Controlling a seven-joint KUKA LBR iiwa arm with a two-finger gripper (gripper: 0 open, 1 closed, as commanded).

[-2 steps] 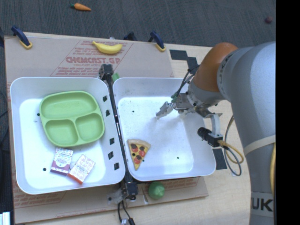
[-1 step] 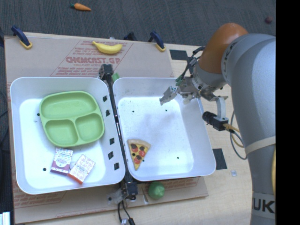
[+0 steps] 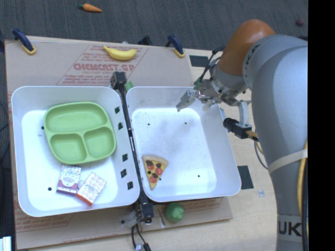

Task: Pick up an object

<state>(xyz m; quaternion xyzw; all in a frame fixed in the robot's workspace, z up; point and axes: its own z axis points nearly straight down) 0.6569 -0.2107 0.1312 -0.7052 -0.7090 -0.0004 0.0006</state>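
The claw (image 3: pixel 184 101) is hovering with fingers spread over the right bin's (image 3: pixel 220 156) upper edge, gripping nothing; a pizza slice (image 3: pixel 154 170) is lying lower left.

Both bins (image 3: pixel 220 156) look like smooth white plastic w/ slight sheen; right one shows faint grey scuffs. Green tray (image 3: pixel 78 129), left of centre, is matt plastic. Board (image 3: pixel 99 61) under the bins is plain brown cardboard, matt, red print. Two packets (image 3: pixel 81 184), lower left, look like printed paper or card. Pizza slice (image 3: pixel 154 170) and banana (image 3: pixel 120 52) look like moulded plastic. Arm (image 3: pixel 277 98), right side: smooth grey shell, glossy orange band. Floor (image 3: pixel 157 9) at top is dark, rough-textured, carpet-like.
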